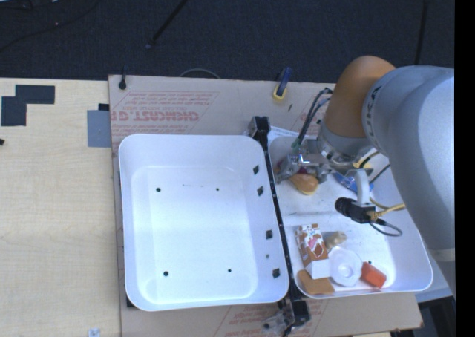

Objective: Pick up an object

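Overhead view of the worktop (59,202) with two white bins side by side. The arm (415,142) reaches in from the right, its orange band (355,98) above the wrist, and the tool (303,172) is lowered into the upper part of the right bin (415,272). A small tan, rounded lump (305,183) lies directly under the tool, at or just against its tip; whether it sits between the gripping parts cannot be told, and whether the tool is spread or pressed together cannot be told either, since the wrist and cables (371,213) mask it.

Other candidates lie lower in the same bin, well apart from the tool: a brown packet (312,244), a white disc (344,267), an orange piece (374,276) and a tan piece (318,286) near the front rim. The left bin (193,217) lies beside it.

Step in hand, as judged: the descent or grasp attempt on the tan lump. The next move calls for a firm closure on the lump, then a straight lift clear of the bin wall; a rounded item may slip or roll aside, so the grasp should be confirmed before the arm travels.
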